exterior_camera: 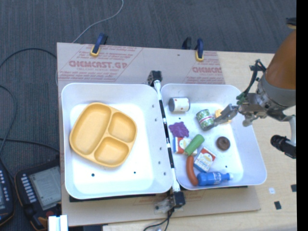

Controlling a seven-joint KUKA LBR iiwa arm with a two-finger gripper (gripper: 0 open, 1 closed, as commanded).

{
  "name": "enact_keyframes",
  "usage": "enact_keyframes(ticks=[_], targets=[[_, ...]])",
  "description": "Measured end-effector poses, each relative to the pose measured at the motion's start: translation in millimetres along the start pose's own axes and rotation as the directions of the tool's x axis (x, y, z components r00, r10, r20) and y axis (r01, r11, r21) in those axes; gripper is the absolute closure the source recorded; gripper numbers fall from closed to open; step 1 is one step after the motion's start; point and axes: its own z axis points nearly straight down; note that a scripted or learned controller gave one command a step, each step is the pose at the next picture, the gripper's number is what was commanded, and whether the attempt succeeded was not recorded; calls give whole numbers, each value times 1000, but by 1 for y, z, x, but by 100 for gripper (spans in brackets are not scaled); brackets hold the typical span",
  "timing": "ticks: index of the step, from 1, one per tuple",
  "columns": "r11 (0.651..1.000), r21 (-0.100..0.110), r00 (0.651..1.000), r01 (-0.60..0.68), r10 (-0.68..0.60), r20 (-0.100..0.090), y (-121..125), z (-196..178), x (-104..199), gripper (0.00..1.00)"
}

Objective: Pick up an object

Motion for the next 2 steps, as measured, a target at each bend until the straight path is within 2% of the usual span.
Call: enact_keyframes(ticks=[1, 2], targets=[[1000, -6, 1000, 0, 0, 1, 23, 172, -4, 0], [1000, -8, 1000, -1, 1, 2, 24, 161, -4, 100]])
